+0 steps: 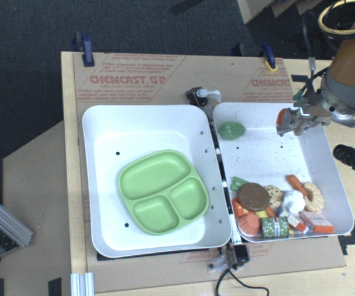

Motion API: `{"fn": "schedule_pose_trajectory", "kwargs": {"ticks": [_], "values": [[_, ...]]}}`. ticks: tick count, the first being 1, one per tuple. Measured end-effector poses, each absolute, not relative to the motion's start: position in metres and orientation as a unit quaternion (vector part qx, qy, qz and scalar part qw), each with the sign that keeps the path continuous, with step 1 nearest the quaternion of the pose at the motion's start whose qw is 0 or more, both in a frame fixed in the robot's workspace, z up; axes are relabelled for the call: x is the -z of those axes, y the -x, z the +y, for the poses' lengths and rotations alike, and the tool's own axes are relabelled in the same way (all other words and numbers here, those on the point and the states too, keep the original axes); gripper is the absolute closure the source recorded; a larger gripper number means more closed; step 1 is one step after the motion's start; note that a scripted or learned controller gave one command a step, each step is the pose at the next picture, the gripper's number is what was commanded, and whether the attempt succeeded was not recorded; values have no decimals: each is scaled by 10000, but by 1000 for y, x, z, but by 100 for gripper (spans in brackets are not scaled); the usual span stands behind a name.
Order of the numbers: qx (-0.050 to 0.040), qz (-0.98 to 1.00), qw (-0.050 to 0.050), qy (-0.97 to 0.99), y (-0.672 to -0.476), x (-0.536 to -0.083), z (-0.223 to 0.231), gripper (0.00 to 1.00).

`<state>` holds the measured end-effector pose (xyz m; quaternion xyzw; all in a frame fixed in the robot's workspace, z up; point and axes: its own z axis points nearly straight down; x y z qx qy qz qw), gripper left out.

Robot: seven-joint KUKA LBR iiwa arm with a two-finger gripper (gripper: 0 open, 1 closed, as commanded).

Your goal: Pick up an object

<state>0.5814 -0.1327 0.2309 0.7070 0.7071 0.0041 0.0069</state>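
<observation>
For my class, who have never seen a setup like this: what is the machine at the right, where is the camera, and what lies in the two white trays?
The picture comes from one camera fixed above a bench, looking down at a slant. The machine at the right is a robot arm; its gripper hangs over the far part of the right bin. I see nothing held in it. Its job is to pick up an object. The left bin holds a green divided plate. The right bin holds a green lump near its far corner and a pile of toy food at its near end, including a brown cookie.
</observation>
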Motion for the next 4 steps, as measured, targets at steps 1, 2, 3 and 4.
{"fn": "schedule_pose_trajectory", "kwargs": {"ticks": [1, 2, 3, 4], "values": [[-13, 7091, 12, -7051, -605, -216, -74, 100], [-6, 7074, 12, -7068, -604, -217, -77, 0], [17, 7076, -30, -7066, -585, -182, -57, 0], [26, 7050, -33, -7092, -554, -79, -100, 0]]}}
